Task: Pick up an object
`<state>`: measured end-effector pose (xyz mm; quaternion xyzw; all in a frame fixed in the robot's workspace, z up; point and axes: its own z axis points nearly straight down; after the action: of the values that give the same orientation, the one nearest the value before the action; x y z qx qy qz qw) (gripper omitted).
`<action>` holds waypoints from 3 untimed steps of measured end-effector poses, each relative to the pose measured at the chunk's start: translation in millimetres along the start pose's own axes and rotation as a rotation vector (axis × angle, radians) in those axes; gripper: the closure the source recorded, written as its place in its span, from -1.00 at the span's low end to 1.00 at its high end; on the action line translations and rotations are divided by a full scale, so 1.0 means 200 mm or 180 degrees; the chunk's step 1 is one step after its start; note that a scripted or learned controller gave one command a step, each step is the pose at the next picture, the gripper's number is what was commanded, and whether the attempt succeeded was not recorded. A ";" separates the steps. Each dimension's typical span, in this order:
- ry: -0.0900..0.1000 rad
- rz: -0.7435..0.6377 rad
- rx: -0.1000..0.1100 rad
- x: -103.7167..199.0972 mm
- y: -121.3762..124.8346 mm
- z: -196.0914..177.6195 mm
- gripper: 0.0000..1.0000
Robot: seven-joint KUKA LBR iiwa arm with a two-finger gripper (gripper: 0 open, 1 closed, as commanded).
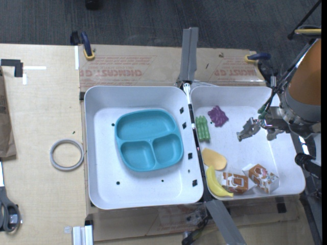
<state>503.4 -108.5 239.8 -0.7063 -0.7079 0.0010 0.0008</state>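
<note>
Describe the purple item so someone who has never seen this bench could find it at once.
Look at the right bin, the one the gripper hangs over. Near its back left part, just right of the green item by the divider, lies the purple item. It is the only purple thing there, small and knobbly like a bunch of grapes.

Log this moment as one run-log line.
gripper: over right bin, holding nothing | nearest: purple toy | left bin: blue tray | pick: not yet done

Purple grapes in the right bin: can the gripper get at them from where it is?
Probably yes: the purple grapes lie uncovered, apart from the green toy, with bare bin floor toward the gripper.
</note>
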 end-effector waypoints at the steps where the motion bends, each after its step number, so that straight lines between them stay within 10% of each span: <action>1: 0.0002 0.0677 0.0005 -0.02 0.29 0.51 -1.00; 2: 0.0005 -0.0399 0.0004 -0.01 -0.10 0.75 -1.00; 3: -0.0002 -0.1121 -0.0010 -0.33 -0.13 0.54 -1.00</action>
<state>477.9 -175.6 132.7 -0.5713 -0.8208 0.0000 -0.0003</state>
